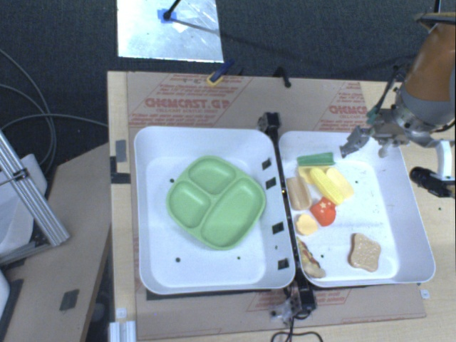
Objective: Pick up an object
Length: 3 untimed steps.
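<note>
Left bin [153,191]: white, shallow, resting on the worktop [85,191]; it carries one green divided plate [216,202], lying flat near the bin's centre, well apart from the arm.

Right bin [406,219]: white, shallow, set just beside the left bin; the candidate objects lie here, mostly in its left half. Going across: a tan sausage-shaped piece [298,192] by the dividing wall; a pale round piece [307,224] below it; a mottled piece [311,260] near the front-left corner; a green strip [315,159] at the top of the group; a yellow corn-like piece [330,184] beneath the strip, lying on a slant; a red tomato-like piece [324,212] touching or nearly touching the pale round piece; a toast-shaped slice [365,252] lying alone toward the front.

Progress: judged as not yet begun in effect; every object seen lies on the bin floor; nothing is lifted; selection, descent, grasp and lift all remain.

Pincer [367,140]: positioned over the right bin's rear edge, just beyond the green strip, on the grey and orange arm [431,77] entering from the right; nothing is visible between its fingers and it touches no object; how far the fingers stand apart cannot be told at this sharpness.
</note>
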Motion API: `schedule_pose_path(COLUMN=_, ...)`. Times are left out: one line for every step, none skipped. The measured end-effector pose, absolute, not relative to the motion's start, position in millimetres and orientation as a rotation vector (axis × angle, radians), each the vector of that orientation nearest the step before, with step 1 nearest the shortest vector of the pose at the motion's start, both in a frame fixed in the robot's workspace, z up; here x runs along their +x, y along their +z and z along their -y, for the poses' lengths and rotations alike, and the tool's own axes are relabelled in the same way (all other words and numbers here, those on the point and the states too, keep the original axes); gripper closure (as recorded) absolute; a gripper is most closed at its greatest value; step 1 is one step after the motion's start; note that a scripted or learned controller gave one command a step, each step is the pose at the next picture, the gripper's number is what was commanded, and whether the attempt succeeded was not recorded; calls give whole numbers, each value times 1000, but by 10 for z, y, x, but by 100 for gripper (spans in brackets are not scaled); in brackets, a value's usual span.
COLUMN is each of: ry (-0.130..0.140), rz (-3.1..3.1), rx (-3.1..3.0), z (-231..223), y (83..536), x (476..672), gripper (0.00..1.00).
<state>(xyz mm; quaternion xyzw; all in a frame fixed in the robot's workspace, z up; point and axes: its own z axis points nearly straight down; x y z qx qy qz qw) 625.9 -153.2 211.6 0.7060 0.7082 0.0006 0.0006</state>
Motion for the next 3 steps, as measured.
schedule_pose_path(ry=-8, rz=-2231, rx=2228, z=1254, y=963, x=5784, gripper=0)
schedule_pose_path(ry=3, rz=-2220, rx=2219, z=1280, y=1144, x=5834, gripper=100)
schedule_pose_path(ry=4, rz=-2220, rx=2219, z=1277, y=1141, x=5835, gripper=0)
